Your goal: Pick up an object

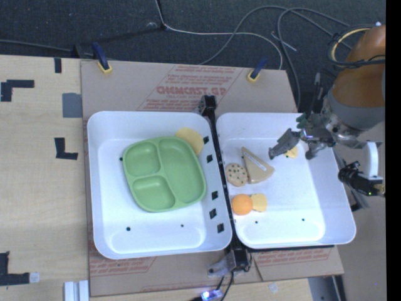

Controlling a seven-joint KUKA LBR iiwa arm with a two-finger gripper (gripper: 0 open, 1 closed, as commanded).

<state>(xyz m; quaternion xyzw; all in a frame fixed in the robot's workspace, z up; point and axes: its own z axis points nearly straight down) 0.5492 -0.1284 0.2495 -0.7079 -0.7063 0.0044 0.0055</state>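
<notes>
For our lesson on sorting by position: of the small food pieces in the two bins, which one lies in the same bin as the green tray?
The pale yellow piece, tucked against the green tray; the others lie in the right bin.

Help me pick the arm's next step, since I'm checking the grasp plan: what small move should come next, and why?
Probably a short move toward the view's left and down onto the tan wedge. The gripper hangs over the right bin, beside the wedge, with nothing seen between its fingers. The wedge is the nearest sizeable item; the cookie touches its left side, so approaching from the right looks cleaner.
</notes>
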